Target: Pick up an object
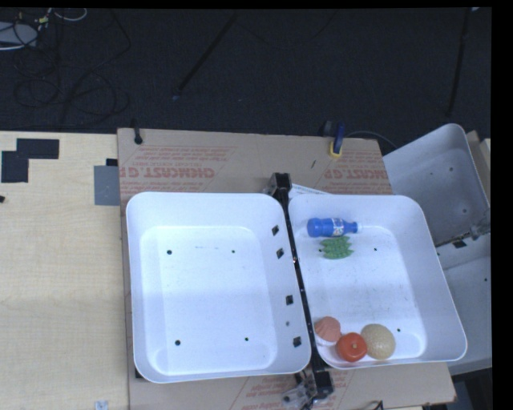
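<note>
Looking down at a slant on two shallow white bins set side by side on a cardboard sheet (200, 164), itself on a pale wood bench (56, 264). Left bin (144, 240) at 9 o'clock of the scene, showing a bare white floor with a few small dark holes. Right bin (433, 264) at 3 o'clock, holding five small things. At 11 o'clock inside that bin, a blue bottle (331, 227) lying on its side, white cap toward 3 o'clock. Just below it, nearly touching, a small green leafy toy (337, 248). At 6 o'clock along the near wall, three round things in a tight row: a pink ball (327, 327), a red ball (351, 347) touching it, and a tan ball (378, 341) touching the red one. Black clips (280, 186) along the seam between the bins. Farther toward 3 o'clock, a tilted grey panel (437, 172). At 12 o'clock, dark floor with loose cables (48, 24). Cannot tell whether the gripper is wide, narrow or holding anything.
</note>
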Motion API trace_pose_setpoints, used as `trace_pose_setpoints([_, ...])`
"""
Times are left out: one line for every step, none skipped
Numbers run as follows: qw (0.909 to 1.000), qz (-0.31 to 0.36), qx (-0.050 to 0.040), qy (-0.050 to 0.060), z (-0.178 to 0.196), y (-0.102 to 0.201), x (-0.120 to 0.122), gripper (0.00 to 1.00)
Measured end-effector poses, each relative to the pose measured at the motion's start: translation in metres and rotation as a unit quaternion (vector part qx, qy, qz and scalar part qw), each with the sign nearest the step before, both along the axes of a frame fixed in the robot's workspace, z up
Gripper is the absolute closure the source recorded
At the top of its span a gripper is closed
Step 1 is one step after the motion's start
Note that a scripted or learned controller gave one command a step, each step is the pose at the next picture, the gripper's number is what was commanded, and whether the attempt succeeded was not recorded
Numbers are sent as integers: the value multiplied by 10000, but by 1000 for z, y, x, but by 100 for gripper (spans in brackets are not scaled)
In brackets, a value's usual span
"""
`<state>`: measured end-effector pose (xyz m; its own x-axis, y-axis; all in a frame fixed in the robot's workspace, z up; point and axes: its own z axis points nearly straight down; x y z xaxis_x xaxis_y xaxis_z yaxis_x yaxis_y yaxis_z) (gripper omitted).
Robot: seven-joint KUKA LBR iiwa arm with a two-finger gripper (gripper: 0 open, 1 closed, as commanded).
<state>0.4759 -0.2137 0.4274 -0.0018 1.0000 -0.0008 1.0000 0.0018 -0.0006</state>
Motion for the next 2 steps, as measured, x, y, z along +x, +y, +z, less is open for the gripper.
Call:
trace_pose_setpoints([10000, 1, -3, -11, 31, 0, 0, 0])
trace_pose_setpoints([10000, -7, 8, 19, -2, 1, 0, 0])
